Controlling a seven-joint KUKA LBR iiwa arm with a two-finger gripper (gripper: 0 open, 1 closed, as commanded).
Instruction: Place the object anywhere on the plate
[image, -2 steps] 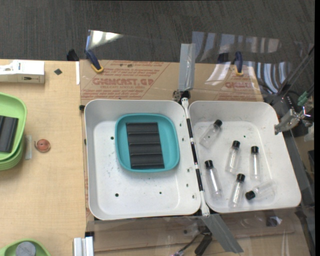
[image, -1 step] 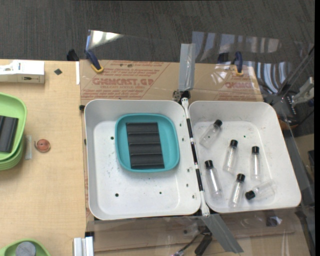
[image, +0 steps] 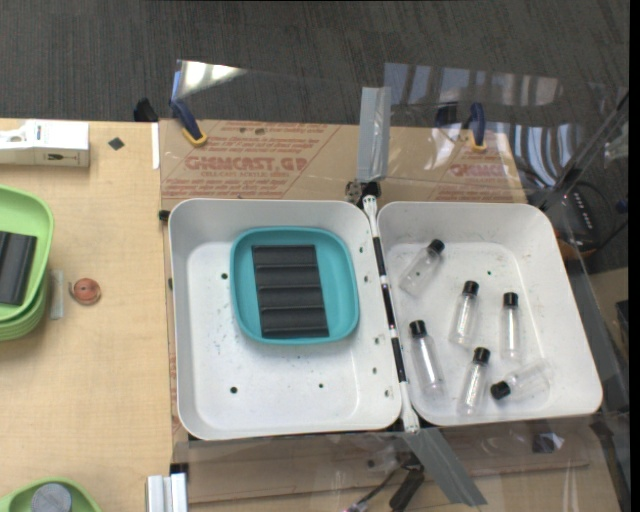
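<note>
My task's things are sorted for me into two shallow white bins set edge to edge on the wooden counter: the left white bin carries the goal and the right white bin carries the stock. The goal is a teal, rounded-square plastic plate, lying flat toward the back of the left bin with a dark grey ribbed insert covering its middle, so I judge a drop anywhere inside that teal rim would count. The stock is six small clear plastic vials with black caps, all lying on their sides, scattered and apart from one another. One lies tilted near the back, two lie nearly parallel in the middle, one sits close to the wall shared by the bins, and two lie near the front, the stubbier of them by the front right corner. None is on the plate, so the task is not yet begun as things lie. Loose and well spaced like this, each vial leaves room on both sides for a pinch (round sides may roll, though, I reckon). The one by the shared wall looks the most cramped to me, and the middle ones the easiest. Whether my jaws are apart or together I cannot tell, and the same goes for my arm's pose
</note>
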